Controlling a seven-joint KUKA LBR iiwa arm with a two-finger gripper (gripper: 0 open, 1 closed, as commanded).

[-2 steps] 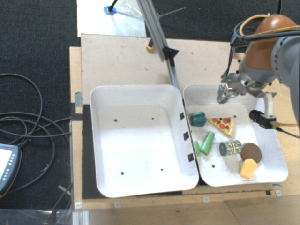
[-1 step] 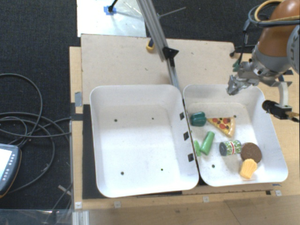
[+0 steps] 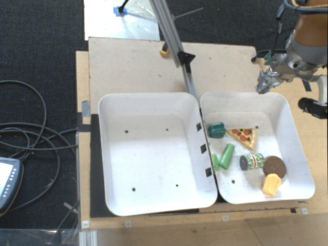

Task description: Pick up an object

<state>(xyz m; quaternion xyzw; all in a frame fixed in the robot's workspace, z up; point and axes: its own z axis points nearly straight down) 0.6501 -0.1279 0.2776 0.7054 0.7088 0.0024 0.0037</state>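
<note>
My gripper (image 3: 263,84) hung over the far rim of the right-hand shallow white plastic bin (image 3: 294,132), near its back corner, well apart from anything I might take. Whether it was released or clenched I could not tell; nothing showed in it.

All the candidates lay in that right bin, bunched toward the divider and the near side: a dark teal rounded block (image 3: 216,130), a flat toy pizza slice with red spots (image 3: 243,135), a light green cylinder (image 3: 227,154), a small green-and-white can on its side (image 3: 251,161), a brown round disc (image 3: 275,166) touching a yellow ridged piece (image 3: 271,184). The can and disc sat just beside each other, which I judged would crowd a grasp there; the pizza slice lay freer. The left white bin (image 3: 107,137) held nothing of mine.

My arm reached in from the right, orange band (image 3: 311,29) above the wrist, which pointed down at the rim.
</note>
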